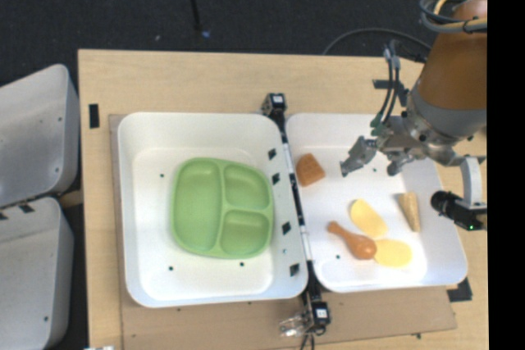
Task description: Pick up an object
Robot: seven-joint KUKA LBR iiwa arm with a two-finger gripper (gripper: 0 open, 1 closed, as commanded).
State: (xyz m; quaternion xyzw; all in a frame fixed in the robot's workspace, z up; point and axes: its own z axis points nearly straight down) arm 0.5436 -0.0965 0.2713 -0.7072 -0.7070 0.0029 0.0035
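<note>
While we scan from the left, we count two white bins sitting side by side on the wooden bench (98, 201), so close their inner walls are touching. So the left bin (131, 258) has exactly one thing in it, a green divided plate (221, 207) with three compartments, lying flat around the middle with bare white floor all round it, more on its left than on its right. Moving over, the right bin (328, 131) has five loose items by our count: one brown chunk (309, 170) tucked just beside the inner wall, one brown drumstick-shaped piece (354, 241), two yellow pieces, one (367, 218) just above the drumstick and another (393, 253) touching its fat end, and one pale cone (409, 211) further right. No labels or writing we can read on anything. The gripper (376, 157) hangs over the far half of the right bin with its two fingers spread apart and nothing between them, brown chunk off to its left, yellow pieces nearer the camera. Open white floor sits along the far wall and the near right corner.
</note>
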